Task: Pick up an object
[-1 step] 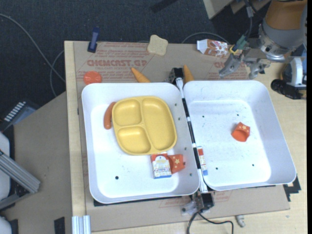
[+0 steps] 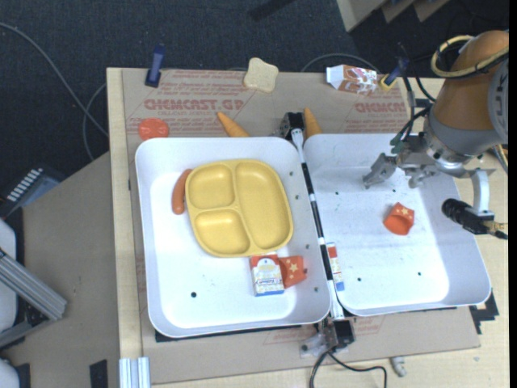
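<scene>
Hovering over the right bin (image 2: 452, 285) with gripper (image 2: 397, 173) fingers spread apart, holding nothing. Approaching still under way, judging by position. Next: lowering onto the red object (image 2: 399, 219) just below, then closing.

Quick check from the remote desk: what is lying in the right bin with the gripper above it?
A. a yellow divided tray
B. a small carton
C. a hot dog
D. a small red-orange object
D: the small red-orange object lies alone on the floor of the right bin, below the gripper; the yellow tray sits in the left bin.
</scene>
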